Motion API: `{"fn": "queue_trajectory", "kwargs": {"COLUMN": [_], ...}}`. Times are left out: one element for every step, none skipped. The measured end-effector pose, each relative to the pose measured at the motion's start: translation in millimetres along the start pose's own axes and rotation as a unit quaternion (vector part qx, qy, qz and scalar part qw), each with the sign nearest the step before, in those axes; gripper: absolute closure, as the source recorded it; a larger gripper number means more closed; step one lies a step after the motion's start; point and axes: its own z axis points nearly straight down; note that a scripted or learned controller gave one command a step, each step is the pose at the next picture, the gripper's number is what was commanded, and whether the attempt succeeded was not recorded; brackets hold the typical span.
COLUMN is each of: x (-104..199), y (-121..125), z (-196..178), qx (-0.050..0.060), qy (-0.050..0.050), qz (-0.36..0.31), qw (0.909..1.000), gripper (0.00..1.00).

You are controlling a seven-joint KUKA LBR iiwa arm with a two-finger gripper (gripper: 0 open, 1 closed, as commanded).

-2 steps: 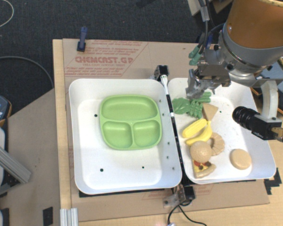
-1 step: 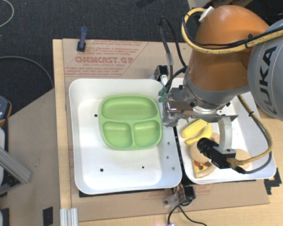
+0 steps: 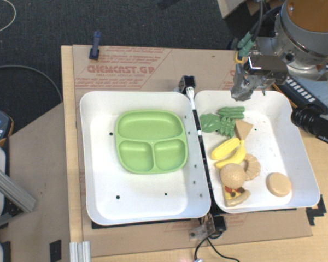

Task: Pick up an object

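Two white bins sit side by side on the table, their inner rims meeting along a black strip down the middle. The left bin (image 3: pixel 98 162) carries one green divided plate (image 3: pixel 151 141) near its centre, with bare white floor all around it, widest toward the near edge and the left wall. The right bin (image 3: pixel 295 162) is the crowded one: its contents cluster against the inner wall, leaving open floor along the far-right corner and the right side.

Counted in the right bin: one green leafy piece (image 3: pixel 212 123) beside one bunch of green beans (image 3: pixel 231 112), one tan wedge (image 3: pixel 242 130), one yellow banana (image 3: pixel 229 151), one round bun (image 3: pixel 233 175), one ridged tan cookie (image 3: pixel 251 167) touching the bun, one pizza slice (image 3: pixel 236 194) at the near edge, and one round pale biscuit (image 3: pixel 278 184) standing apart toward the near-right corner.

The gripper (image 3: pixel 241 94) hangs over the far rim of the right bin, just beyond the green beans, with nothing seen between its fingers; how wide they stand I cannot tell.
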Motion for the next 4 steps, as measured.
{"fn": "queue_trajectory", "kwargs": {"x": [66,19,79,76], "y": [-12,-13,4,3], "z": [160,252,72,71], "qx": [0.02,0.017,0.002,0.01], "qy": [-0.003,-0.003,0.002,-0.002], "qz": [-0.004,0.002,-0.005,-0.002], "qw": [0.9998,0.9999,1.0,0.9999], "gripper": [1.0,1.0,1.0,1.0]}}
